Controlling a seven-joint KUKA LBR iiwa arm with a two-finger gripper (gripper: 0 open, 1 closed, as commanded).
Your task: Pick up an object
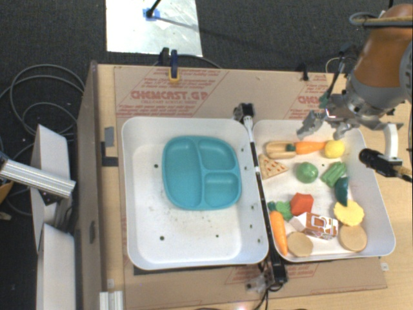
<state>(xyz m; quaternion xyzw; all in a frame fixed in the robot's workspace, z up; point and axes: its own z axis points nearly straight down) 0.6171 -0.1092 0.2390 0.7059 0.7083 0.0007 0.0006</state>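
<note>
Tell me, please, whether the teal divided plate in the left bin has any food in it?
Empty: the teal divided plate shows bare compartments; the toy food lies in the right bin.

Gripper (326, 125) fingers spread, pointing down

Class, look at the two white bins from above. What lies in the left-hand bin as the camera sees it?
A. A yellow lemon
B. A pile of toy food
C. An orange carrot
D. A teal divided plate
D: the teal divided plate lies alone in the left bin, while the toy food is all in the right bin.
</note>
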